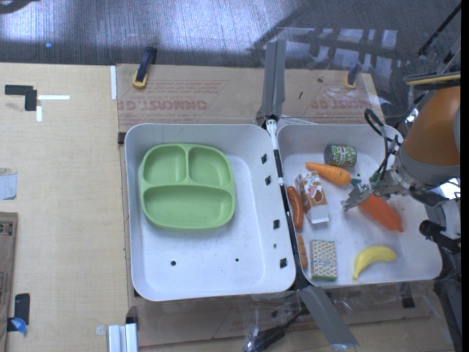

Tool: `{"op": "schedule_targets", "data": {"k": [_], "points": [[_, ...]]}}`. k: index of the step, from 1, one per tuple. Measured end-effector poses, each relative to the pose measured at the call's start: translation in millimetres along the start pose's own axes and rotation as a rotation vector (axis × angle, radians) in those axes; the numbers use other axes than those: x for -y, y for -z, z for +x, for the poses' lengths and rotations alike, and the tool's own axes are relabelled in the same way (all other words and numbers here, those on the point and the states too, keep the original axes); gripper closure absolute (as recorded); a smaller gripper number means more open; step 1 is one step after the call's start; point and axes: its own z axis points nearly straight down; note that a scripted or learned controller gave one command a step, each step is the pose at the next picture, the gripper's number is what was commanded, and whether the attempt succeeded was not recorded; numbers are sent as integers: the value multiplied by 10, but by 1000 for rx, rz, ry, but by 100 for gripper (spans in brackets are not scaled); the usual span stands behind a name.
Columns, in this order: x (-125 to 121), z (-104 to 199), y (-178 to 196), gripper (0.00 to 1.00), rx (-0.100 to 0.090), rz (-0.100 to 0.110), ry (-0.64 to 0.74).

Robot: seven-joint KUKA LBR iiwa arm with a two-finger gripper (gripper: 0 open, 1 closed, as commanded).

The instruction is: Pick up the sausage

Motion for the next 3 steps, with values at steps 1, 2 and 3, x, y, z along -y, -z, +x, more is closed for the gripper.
{"op": "schedule_targets", "data": {"k": [1, 2, 3], "points": [[508, -247, -1, 0, -6, 1, 173], [505, -263, 93, 100, -2, -1, 169], [848, -220, 444, 100, -1, 1, -18]]}}
